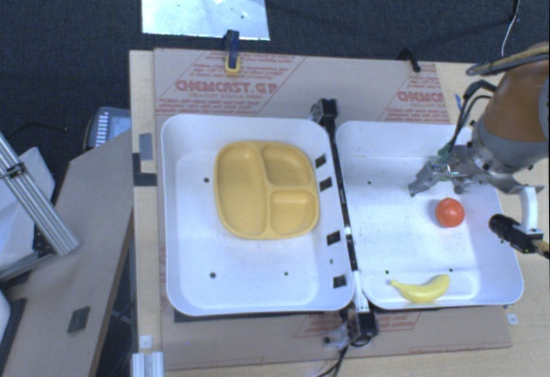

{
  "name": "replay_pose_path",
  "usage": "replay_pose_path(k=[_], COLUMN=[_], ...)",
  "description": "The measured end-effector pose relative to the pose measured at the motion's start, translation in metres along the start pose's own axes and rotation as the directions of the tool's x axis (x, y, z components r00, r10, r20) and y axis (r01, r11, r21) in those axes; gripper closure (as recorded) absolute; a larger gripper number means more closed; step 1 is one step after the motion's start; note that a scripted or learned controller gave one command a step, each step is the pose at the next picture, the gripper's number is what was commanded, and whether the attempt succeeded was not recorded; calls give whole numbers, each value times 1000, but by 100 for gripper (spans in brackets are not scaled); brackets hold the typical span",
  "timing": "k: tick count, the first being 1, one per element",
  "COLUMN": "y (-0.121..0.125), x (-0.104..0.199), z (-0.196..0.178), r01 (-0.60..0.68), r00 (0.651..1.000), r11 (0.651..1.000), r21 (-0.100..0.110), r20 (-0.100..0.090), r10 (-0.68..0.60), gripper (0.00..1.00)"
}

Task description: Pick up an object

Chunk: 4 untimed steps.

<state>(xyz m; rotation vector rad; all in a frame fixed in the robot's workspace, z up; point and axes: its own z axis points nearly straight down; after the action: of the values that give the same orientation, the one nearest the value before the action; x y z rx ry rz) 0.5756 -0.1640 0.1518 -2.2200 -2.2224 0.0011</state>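
Note:
An orange-red ball (449,212) lies in the right bin (387,229), toward its right side. A yellow banana (422,288) rests near that bin's front edge. My gripper (438,174) hangs over the right bin, just up and left of the ball, with nothing between its fingers that I can see. The arm's orange band (520,105) and grey wrist sit above it at the right edge. A yellow divided plate (265,190) lies in the left bin (189,264).
A black clip strip (337,203) runs between the two bins. Both bins sit on a cardboard sheet (284,79) with red lettering. A black fitting (514,234) juts over the right bin's right rim. A metal rail (34,203) lies off the bench to the left.

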Motion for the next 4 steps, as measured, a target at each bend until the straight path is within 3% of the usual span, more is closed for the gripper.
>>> replay_pose_path(k=[1, 2, 4], y=[3, 5, 10], x=[3, 3, 8], z=[42, 29, -69], r01=[0, 0, 4], r00=[1000, 1000, 1000], r11=[1000, 1000, 1000], r21=[0, -5, -7], r20=[0, 1, 1], r10=[0, 0, -4], gripper=[0, 100, 100])
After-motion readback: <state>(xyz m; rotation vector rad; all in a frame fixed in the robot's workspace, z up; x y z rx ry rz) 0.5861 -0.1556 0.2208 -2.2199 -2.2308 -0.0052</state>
